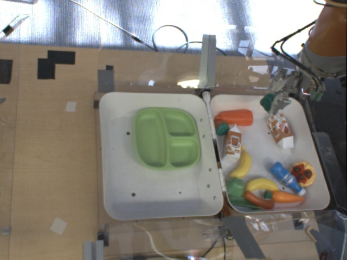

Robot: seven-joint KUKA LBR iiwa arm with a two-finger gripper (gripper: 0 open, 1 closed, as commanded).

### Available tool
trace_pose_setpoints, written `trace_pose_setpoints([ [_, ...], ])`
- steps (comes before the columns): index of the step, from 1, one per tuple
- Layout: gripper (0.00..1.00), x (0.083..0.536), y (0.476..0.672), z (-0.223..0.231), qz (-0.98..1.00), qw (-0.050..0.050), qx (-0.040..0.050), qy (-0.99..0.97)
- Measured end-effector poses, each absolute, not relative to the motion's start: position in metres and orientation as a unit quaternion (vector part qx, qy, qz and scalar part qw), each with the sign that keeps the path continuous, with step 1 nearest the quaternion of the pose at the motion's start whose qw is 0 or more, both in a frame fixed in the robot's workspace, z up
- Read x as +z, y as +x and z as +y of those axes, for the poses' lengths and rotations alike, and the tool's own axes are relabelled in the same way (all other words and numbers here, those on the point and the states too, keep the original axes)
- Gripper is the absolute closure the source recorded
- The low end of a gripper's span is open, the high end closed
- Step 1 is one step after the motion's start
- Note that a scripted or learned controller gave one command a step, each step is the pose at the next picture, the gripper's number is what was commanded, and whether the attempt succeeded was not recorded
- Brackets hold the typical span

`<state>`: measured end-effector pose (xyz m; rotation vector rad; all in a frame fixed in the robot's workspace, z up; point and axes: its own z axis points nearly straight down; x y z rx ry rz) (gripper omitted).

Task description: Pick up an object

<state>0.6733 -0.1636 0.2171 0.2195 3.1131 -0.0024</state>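
While every toy lies loose in the right bin [320,161], the pick looks not yet made: nothing shows between the fingers of the hand [280,97], so lifting an object out remains to be done. Candidates are plentiful there: an orange carrot-like piece [235,117] at the far left corner, a small milk carton [233,143] just below it, a second brown-and-white carton [280,130] nearest the hand, two bananas [242,165], a blue bottle [284,176] and a pizza slice [303,173] toward the near edge. The left bin [116,161] holds a green divided tray [166,136].

Reaching in from the right, the arm [329,34] hangs above the far right corner of the right bin, wrist tilted downward. Whether the hand is wide or narrow I cannot tell; a dark green shape at its tip blurs into the hardware.
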Motion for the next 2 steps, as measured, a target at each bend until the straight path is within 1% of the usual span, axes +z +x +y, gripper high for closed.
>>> trace_pose_setpoints([
  [1, 1.0, 0.148, 0.631, -0.125, 0.986, 0.002, 0.0009, 0.168],
  [2, 1.0, 0.234, 0.651, -0.197, 0.992, 0.009, -0.0017, 0.127],
])
